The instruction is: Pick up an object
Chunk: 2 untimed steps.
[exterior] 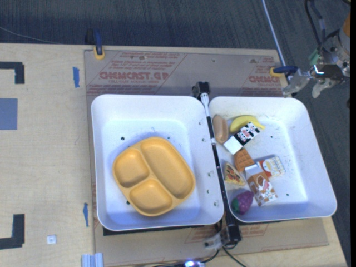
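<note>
1. I am watching the gripper (305, 85) hanging at the upper right of the camera view, beyond the far right corner of the right bin (311, 149) and over the bench's brown board (167, 71) edge.
2. I am seeing its fingers (293, 83) spread somewhat apart with nothing between them; they are carrying no object.
3. I am finding the objects gathered in the right bin, along its left side, well apart from the gripper.
4. A brown bun-like piece (220, 128) is lying nearest the divider, with a yellow banana (242, 122) just beside it toward the far wall.
5. A small black-and-white item (248, 133) is sitting just below the banana, touching a white block (233, 145).
6. Further toward me, several small orange and white packets (259, 177) are lying in a loose cluster, and a purple and green piece (242, 202) is resting close to the near wall.
7. In the left bin (111, 121) a yellow divided tray (153, 175) is lying flat, slightly turned, with three compartments.
8. A blue clamp (283, 70) is gripping the board's far edge just left of the gripper.
</note>
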{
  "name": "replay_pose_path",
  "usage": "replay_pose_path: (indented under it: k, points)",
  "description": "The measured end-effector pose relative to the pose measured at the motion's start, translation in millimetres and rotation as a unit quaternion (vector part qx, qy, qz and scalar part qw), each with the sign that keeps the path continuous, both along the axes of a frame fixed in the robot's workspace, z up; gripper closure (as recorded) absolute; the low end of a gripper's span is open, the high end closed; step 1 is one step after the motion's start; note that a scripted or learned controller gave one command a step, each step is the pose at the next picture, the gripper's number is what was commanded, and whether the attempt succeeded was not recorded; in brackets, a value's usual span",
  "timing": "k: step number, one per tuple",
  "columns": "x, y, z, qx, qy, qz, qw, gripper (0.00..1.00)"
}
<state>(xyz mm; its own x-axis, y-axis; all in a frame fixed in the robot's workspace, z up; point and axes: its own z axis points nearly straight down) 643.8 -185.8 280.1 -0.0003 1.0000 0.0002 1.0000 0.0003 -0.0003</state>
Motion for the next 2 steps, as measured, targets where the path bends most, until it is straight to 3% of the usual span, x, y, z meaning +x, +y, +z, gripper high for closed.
replay_pose_path:
  k: [1,2]
  points:
    - [15,52,-113,0.0006,0.001,0.001,1.0000,0.00]
    - [-12,55,-185,-0.0003,-0.001,0.000,1.0000,0.00]
